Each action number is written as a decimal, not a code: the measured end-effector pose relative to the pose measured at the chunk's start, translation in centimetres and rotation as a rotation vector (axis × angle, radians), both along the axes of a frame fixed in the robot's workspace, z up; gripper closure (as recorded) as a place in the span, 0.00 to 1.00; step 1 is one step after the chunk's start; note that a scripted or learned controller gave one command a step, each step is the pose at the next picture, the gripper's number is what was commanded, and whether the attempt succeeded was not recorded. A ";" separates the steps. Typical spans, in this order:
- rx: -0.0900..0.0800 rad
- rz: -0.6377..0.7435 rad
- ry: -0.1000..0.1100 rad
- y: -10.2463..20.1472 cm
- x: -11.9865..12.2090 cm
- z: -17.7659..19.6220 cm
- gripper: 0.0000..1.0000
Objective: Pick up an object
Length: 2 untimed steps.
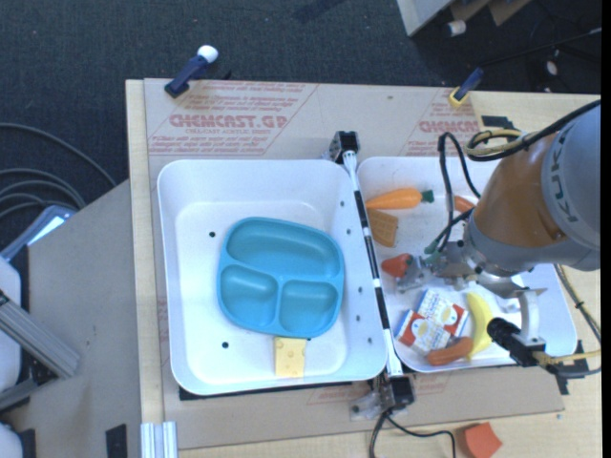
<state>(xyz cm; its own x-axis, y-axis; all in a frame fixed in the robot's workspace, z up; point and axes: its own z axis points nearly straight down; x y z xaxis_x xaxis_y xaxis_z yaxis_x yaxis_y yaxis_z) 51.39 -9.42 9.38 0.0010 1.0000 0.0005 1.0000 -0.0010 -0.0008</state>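
fingers point(412, 273) of the grey arm with the orange band point(520, 203) hang low in the right shallow white bin point(563, 327), reaching in from the right; whether they are parted or closed cannot be told, since the metal tips blur together with what lies under them. touching or just beside the tips, on their far-left side, is a small red piece point(394, 265), and it cannot be said that anything sits between them. beyond the fingers toward the bin's far wall lies an orange plastic carrot with a green stub point(396, 198), and between it and the fingers is a tan wedge-shaped block point(384, 227). nearer than the fingers rests a red and white printed packet point(434, 321), with a yellow plastic banana point(479, 319) just to its right and a reddish sausage-shaped toy point(449, 353) touching its near edge. left of the fingers, across the divider of the two bins, the left shallow white bin point(186, 256) holds a blue plastic plate with three compartments point(280, 277), well apart from the fingers; a yellow square of toy cheese with holes point(290, 356) lies just at that plate's near rim. both bins rest on a pale wooden surface point(153, 160) covered at its far end by clear sheet with red lettering. a blue clamp with a white knob point(189, 72) grips the surface's far-left edge, well away from the fingers.
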 end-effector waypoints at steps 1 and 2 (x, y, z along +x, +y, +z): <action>0.000 0.001 0.001 0.3 -3.4 -1.0 0.00; 0.000 0.001 -0.001 -0.3 0.9 -0.9 0.00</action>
<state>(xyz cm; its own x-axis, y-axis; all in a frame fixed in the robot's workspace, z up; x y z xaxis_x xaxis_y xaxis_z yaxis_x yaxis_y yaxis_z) 52.27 -9.71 8.44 -0.0003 1.0000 0.0002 1.0000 0.0003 0.0001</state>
